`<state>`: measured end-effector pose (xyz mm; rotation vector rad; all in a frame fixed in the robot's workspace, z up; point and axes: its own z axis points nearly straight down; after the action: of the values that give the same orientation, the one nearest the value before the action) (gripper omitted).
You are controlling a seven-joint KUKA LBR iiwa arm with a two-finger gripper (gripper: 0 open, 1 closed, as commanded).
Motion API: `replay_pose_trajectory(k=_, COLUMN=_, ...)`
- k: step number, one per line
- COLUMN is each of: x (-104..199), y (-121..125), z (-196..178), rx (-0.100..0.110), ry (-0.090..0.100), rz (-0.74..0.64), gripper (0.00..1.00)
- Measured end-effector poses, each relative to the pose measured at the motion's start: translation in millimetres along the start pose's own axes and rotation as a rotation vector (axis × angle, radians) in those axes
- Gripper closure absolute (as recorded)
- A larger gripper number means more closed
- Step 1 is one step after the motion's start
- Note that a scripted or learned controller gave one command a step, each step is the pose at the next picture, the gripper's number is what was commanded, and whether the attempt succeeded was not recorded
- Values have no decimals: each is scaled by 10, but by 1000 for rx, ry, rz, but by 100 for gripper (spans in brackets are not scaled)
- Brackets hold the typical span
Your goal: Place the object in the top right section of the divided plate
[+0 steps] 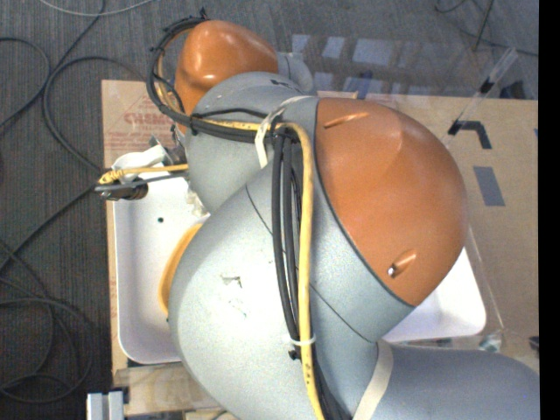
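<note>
Dark grey carpet (52, 304) strewn with black cables runs round the brown cardboard-topped bench (516, 164), and from where I stand the big grey KUKA arm with its glossy orange joint covers (385, 199) swallows most of the scene, sweeping from five o'clock up toward eleven. Beneath it the left shallow white plastic bin (136, 261) peeks out at nine o'clock, and a corner of the right white bin (446, 318) shows at four o'clock. An orange-yellow curved rim (166, 278), likely the divided plate, edges out from under the arm at eight o'clock; its sections are hidden. The gripper itself is buried beneath the arm's bulk, so whether it is wide, narrow or holding anything I cannot tell. Nor can I make out the object, its heading or its long axis, so its bearing from the hand stays unknown.
</note>
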<state>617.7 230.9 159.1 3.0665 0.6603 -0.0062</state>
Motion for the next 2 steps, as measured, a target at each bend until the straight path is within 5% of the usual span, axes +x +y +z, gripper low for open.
replay_pose_trajectory(k=1, x=-811, y=-127, z=195, rx=1, ry=-4, rz=-304, gripper=100)
replay_pose_trajectory(k=2, x=-1227, y=-565, z=425, rx=2, ry=-4, rz=-652, gripper=100)
